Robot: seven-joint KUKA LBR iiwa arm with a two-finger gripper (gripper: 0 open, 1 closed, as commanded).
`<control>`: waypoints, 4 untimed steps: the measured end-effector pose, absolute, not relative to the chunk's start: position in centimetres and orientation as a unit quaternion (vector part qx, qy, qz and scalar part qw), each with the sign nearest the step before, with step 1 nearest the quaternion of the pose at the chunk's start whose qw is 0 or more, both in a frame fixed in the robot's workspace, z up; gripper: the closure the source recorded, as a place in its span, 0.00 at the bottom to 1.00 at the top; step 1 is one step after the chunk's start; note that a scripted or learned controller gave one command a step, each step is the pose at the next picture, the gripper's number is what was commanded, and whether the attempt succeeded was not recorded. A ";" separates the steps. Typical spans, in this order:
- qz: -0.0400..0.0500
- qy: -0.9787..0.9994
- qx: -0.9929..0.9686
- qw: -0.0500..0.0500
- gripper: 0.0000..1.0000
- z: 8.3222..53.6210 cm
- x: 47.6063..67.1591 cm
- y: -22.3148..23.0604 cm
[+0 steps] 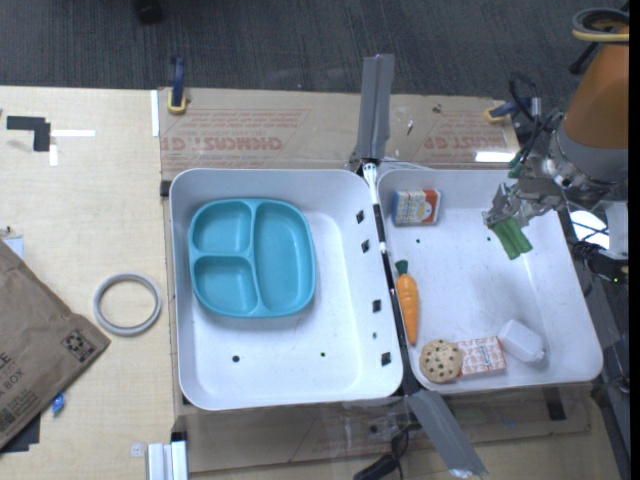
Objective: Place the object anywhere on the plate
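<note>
Green and cylindrical, a small object [513,238] was seen clamped between the fingers of the hand [508,224], raised over the upper right part of the right bin [560,298]. A blue divided plate [253,258] was laid in the left bin [270,368], well apart from the hand. In the right bin a small carton [415,207], a carrot [407,306], a cookie [439,361], a pink packet [481,355] and a white piece [522,340] were found. A tape ring [127,302] was left on the desk [80,218].

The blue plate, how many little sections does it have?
3. The blue plate in the left bin has one big section on its right side and two smaller ones on its left, one above the other.
</note>
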State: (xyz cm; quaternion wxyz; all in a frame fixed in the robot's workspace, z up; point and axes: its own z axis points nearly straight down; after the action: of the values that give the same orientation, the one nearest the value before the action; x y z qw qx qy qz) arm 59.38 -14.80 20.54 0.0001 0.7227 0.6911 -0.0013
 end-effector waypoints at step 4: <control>-0.003 0.691 0.723 -0.001 1.00 13.1 59.7 15.4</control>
State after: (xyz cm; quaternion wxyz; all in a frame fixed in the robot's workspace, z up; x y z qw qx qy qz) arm 59.66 15.43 13.12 -0.0010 0.7227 0.6912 -0.0027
